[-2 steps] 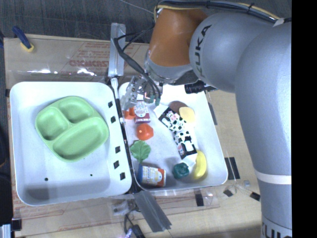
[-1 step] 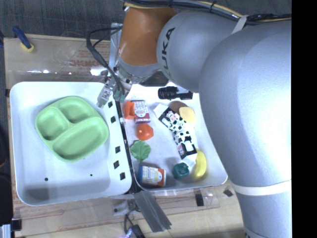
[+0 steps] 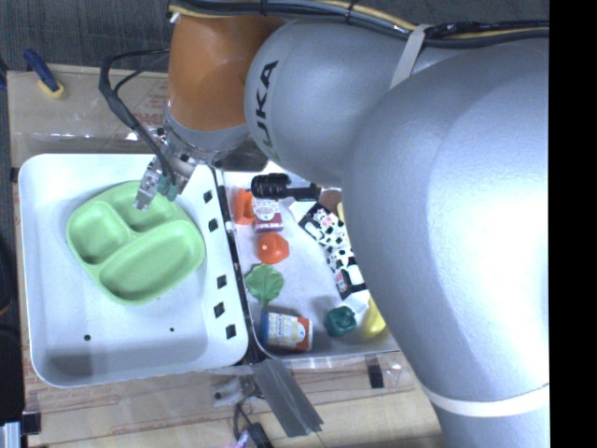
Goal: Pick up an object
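Hand (image 3: 154, 187) hangs over the left bin (image 3: 37, 278), at the upper rim of the green divided plate (image 3: 135, 241).

Nothing is seen between its tips; how far it is open, I cannot tell. Just below and to the left lies the plate, its long axis slanted from upper left to lower right. Further right, in the other bin (image 3: 322, 351), lie an orange ball (image 3: 272, 246), a green leaf (image 3: 265, 283) and a small pouch (image 3: 286, 330).

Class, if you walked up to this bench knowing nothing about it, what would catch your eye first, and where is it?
The huge grey arm with its orange band fills the right and top of the view. Its pincer hangs over the upper edge of a green divided plate in the left bin. The right bin holds small clutter, including an orange ball and a black-and-white spotted object.
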Controlling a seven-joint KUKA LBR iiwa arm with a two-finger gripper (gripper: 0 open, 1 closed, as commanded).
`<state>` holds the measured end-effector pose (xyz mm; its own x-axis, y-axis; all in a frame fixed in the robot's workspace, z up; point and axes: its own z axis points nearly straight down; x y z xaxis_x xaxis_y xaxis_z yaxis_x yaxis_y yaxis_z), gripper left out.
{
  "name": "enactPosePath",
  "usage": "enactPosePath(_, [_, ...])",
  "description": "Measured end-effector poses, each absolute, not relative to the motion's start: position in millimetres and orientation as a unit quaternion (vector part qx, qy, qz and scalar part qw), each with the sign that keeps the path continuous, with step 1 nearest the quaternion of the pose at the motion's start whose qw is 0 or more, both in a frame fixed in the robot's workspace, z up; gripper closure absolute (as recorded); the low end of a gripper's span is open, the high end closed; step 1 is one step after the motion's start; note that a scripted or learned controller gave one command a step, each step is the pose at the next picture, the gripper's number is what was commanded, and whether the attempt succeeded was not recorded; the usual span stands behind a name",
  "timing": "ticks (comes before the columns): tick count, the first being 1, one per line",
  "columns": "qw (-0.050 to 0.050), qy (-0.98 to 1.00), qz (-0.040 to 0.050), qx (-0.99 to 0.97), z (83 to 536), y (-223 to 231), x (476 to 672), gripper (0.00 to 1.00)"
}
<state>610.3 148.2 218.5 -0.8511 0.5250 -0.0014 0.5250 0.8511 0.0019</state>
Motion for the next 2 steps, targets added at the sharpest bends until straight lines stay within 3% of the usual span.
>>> enactPosePath(1, [-0.002, 0.966, -0.0009, 0.26, 172, 221, 638.2, 1.0])
enactPosePath(2, [-0.002, 0.919, -0.0018, 0.394, 167, 218, 587.6, 1.0])
